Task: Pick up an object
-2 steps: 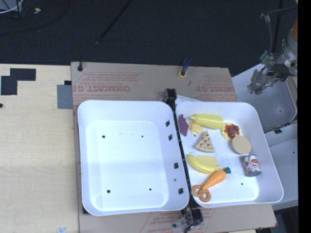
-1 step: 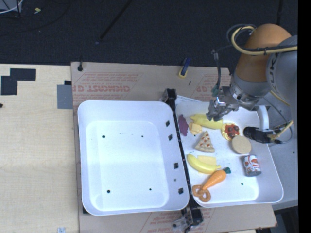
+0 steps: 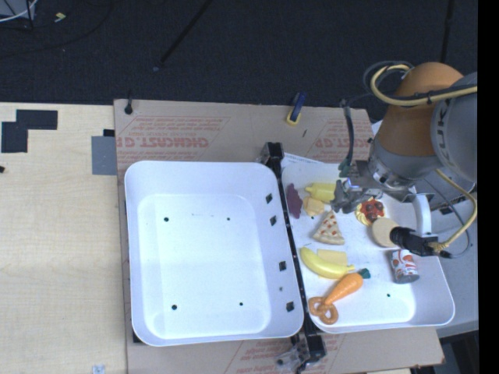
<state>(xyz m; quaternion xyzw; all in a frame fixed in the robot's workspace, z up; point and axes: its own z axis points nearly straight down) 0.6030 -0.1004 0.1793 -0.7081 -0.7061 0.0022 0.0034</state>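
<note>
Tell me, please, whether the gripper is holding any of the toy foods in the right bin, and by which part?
It cannot be told. The two-finger gripper sits low beside the yellow plastic toy and above the pizza slice toy, but no object shows between its fingertips.

- It looked like a robotics lab: a grey and orange robot arm (image 3: 425, 123) stood over a pale wooden bench (image 3: 54, 232).
- Two shallow white plastic bins (image 3: 203, 181) sat on taped brown cardboard (image 3: 203, 135); loose black cables (image 3: 187, 22) trailed behind.

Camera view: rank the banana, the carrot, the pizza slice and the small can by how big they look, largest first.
1. banana
2. carrot, close to the banana in length but thinner
3 and 4. pizza slice and small can look about alike, so I leave them unranked.
</note>
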